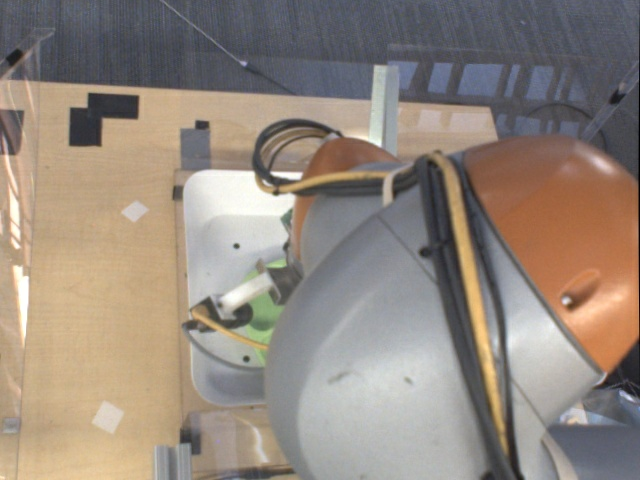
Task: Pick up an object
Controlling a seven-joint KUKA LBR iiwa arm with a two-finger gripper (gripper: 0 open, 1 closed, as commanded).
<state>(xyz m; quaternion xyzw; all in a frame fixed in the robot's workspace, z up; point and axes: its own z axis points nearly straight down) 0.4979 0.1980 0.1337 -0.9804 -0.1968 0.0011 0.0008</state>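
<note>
A light wooden bench holds a white bin, with grey carpet behind it. The big grey and orange arm covers much of the bin. Its gripper is low inside the bin. A green thing lies on the bin floor just beside it, partly under the arm. I cannot tell if the gripper is holding anything.

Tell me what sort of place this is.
Probably a robotics lab: a grey-and-orange arm over a white bin on a wooden bench, with a clear panel at its left edge.
</note>
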